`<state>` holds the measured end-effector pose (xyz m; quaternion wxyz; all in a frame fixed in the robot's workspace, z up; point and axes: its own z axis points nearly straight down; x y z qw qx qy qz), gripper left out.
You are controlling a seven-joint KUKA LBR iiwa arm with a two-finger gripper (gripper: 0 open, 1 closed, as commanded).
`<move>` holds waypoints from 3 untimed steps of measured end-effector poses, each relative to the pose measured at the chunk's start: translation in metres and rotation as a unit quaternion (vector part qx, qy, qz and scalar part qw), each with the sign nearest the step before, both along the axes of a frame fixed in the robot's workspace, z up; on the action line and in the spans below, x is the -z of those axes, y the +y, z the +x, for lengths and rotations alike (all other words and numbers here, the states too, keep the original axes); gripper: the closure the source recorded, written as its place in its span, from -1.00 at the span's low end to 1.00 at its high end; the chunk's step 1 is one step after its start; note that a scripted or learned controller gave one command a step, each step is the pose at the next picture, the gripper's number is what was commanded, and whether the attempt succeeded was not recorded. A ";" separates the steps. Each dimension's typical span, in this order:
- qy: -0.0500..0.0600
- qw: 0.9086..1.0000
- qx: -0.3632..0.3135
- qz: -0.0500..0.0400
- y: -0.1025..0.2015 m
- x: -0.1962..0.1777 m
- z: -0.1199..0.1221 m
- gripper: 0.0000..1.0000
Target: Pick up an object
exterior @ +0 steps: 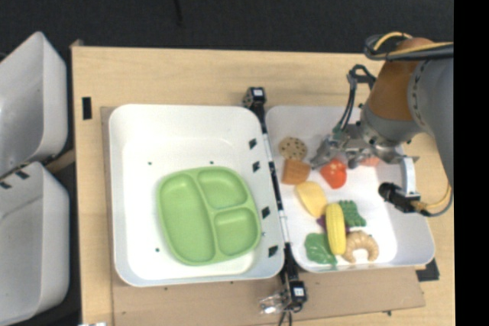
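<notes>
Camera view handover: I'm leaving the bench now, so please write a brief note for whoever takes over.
End effector: low in the right bin, just above the red toy; grip state unclear.
Right bin holds the cookie, orange block, yellow piece, corn, green pieces and croissant.
Left bin holds the green divided plate.
Done: nothing visibly lifted.
Left: grasp and lift one object.

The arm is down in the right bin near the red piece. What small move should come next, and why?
Probably a short descent straight onto the red piece. The tool sits just above it in the right bin, and the piece lies apart from the yellow block and cookie, so there is room around it. Whether the tool has hold of anything can't be judged from this view.
</notes>
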<state>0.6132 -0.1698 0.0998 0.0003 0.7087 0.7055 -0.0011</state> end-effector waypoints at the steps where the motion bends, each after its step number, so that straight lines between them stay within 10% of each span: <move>1: -0.001 1.000 0.001 0.000 -0.001 -0.011 0.001 1.00; 3: -0.003 1.000 -0.003 0.000 0.003 -0.098 0.003 1.00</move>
